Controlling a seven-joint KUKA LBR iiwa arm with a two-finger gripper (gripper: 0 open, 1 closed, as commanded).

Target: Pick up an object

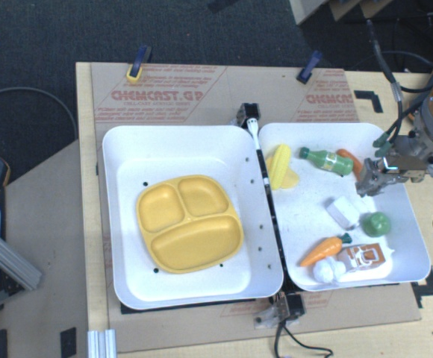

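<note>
Now, hand (371, 183) above right bin (418, 233), grip unclear, white block (343, 212) just beside.

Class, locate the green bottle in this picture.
The green bottle lies in the right bin, near its far edge, between the yellow banana and an orange item.

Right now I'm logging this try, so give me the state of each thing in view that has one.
end effector: low over the right bin, nothing seen between its fingers
green bottle: lying on its side
carrot: lying flat, near the front wall
yellow tray: flat in the left bin, compartments bare
green ball: resting loose
white block: lying flat
</note>
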